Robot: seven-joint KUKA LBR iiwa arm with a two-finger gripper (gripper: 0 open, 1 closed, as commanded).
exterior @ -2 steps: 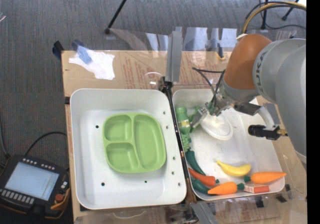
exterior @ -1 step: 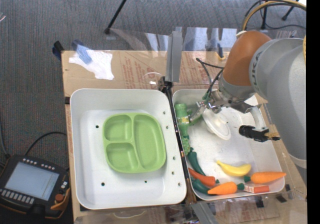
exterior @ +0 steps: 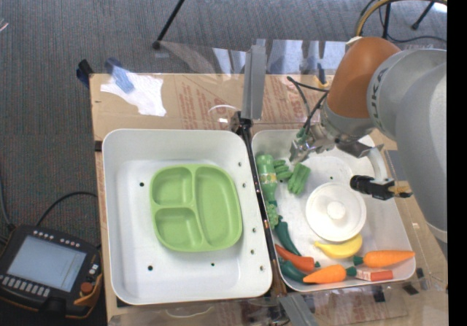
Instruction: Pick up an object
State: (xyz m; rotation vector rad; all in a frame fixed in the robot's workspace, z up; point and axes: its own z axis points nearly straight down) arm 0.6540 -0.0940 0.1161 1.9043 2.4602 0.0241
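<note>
The arm [exterior: 408,106] bends down into the right bin [exterior: 398,237], gripper [exterior: 300,153] just above green toys [exterior: 298,177], its grip unclear.

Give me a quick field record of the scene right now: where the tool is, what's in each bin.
arm: reaches in from the right over the right bin
tool: low over the right bin's far left part, just above a green toy
left bin: green divided plate
right bin contents: white round lid, banana, two carrots, green vegetables along the left wall
held: nothing visibly between the fingers
</note>
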